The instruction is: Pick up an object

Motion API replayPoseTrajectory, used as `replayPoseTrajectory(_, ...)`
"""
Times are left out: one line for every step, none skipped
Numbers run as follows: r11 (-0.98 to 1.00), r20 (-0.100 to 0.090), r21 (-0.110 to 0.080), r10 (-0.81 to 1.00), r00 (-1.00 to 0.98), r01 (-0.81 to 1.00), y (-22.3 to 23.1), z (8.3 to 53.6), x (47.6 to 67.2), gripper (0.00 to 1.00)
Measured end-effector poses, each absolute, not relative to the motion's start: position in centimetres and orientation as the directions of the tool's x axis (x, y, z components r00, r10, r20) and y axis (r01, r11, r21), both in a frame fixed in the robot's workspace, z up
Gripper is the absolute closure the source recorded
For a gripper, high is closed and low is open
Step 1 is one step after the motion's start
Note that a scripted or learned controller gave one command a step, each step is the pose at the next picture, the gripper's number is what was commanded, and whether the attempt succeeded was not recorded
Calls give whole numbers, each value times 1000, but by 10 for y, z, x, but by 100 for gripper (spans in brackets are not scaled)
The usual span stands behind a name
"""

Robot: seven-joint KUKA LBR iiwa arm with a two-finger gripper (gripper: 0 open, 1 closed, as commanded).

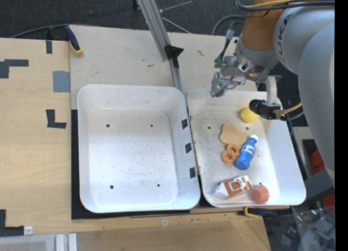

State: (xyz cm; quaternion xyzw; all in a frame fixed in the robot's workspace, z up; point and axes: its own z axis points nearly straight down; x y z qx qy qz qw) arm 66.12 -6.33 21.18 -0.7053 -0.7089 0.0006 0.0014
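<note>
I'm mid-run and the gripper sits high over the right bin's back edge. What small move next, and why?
Probably ease the gripper toward the yellow object and lower: it hangs above the right bin rim's far corner with nothing visibly under it, and that object is the nearest.

Below the end effector [220,88] the bin floor [209,115] lies bare; toast [232,134], ring [230,154] and bottle [246,152] crowd farther down.
</note>
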Motion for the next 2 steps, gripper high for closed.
replayPoseTrajectory(7, 3, 0, 1000, -7, 1000, -6, 224, 658, 100)
replayPoseTrajectory(7, 1, -3, 1000, -7, 1000, 48, 215, 653, 100)
